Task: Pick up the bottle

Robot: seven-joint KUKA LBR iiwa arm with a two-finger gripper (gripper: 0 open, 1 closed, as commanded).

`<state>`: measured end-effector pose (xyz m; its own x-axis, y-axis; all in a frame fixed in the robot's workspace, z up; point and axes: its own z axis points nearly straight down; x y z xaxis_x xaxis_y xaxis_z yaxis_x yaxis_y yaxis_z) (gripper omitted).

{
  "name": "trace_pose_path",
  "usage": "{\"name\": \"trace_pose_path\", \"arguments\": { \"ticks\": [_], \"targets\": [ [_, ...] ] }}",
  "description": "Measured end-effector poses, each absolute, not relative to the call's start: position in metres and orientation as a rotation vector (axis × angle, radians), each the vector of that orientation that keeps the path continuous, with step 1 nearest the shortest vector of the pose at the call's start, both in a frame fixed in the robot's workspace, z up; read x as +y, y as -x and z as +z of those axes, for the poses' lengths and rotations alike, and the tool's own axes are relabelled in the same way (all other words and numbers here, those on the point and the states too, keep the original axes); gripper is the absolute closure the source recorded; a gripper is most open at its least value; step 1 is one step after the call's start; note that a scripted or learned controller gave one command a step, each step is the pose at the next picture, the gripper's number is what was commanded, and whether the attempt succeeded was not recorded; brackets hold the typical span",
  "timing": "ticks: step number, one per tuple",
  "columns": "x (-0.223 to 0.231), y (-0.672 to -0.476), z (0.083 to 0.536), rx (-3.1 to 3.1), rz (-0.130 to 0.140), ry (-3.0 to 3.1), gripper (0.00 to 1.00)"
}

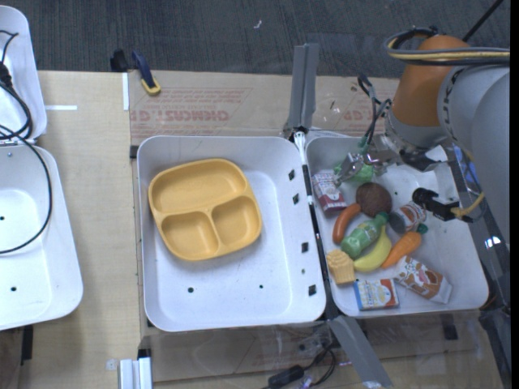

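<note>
The green bottle (362, 235) lies on its side in the middle of the right bin (474, 278), wedged between an orange-red carrot (346, 221) and a banana (375, 253). My gripper (355, 167) is low over the bin's far part, up and slightly left of the bottle and apart from it. A brown round fruit (373, 198) sits between the gripper and the bottle. A small green item (370, 172) lies right beside the gripper.
The right bin also holds a red-and-white packet (327, 191), a small jar (411, 215), a second carrot (403, 248), a yellow block (340, 266) and two cartons (377, 294). In the left bin (243, 298) sits a yellow divided plate (204, 207).
</note>
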<state>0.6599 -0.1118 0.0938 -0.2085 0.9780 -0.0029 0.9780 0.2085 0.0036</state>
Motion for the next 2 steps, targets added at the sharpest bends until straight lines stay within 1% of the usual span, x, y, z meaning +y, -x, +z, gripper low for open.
{"name": "trace_pose_path", "arguments": {
  "ticks": [1, 2],
  "targets": [
    [-0.113, -0.658, 0.102, 2.441, -0.006, -1.981, 1.00],
    [-0.046, -0.659, 0.192, 2.413, 0.000, -2.010, 1.00]
  ]
}}
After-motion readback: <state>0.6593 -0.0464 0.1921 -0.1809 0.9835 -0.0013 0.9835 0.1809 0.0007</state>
